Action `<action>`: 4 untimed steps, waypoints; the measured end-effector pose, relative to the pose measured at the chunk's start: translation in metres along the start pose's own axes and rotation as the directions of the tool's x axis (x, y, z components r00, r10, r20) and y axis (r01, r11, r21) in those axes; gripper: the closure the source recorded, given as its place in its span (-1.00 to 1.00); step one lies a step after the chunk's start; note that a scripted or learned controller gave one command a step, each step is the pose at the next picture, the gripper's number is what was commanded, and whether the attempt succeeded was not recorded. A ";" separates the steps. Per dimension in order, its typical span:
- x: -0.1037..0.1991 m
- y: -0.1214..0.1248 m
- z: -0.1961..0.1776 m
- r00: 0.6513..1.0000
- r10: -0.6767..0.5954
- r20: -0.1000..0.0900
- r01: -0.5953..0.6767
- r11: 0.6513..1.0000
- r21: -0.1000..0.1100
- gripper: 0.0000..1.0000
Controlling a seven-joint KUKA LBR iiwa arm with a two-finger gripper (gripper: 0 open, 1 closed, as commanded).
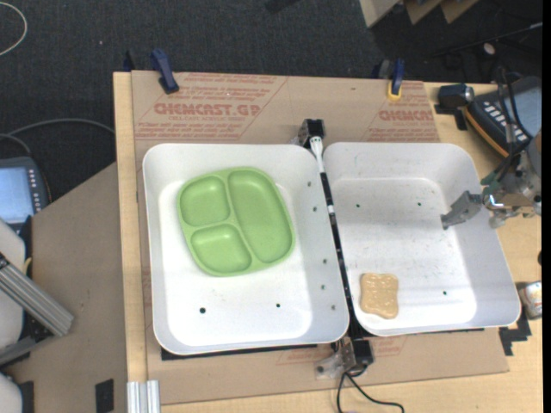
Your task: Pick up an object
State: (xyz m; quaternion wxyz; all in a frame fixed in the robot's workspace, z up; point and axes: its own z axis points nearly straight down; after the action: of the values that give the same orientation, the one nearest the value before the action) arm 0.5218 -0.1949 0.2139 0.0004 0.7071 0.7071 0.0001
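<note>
A tan, biscuit-like flat object [379, 295] lies at the front left of the right bin [405, 170]. A green three-compartment plate [237, 220] sits in the left bin [172, 317], toward its back. My gripper [458, 211] enters from the right edge and hovers over the right side of the right bin, well apart from the tan object. One grey finger tip points left and down. Whether the fingers are parted is not visible.
The bins stand side by side on a cardboard-covered bench [215, 106], held by blue and yellow clamps [164, 69] at the back. Cables and a connector [312, 132] run between the bins. Dark equipment [491, 114] sits at the back right.
</note>
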 end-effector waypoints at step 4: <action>-0.011 -0.045 -0.142 1.000 0.001 -0.005 -0.001 1.000 0.013 1.00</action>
State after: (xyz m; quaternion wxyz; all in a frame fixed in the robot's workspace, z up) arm 0.4769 -0.2054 0.3559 -0.0061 0.7075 0.7066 -0.0025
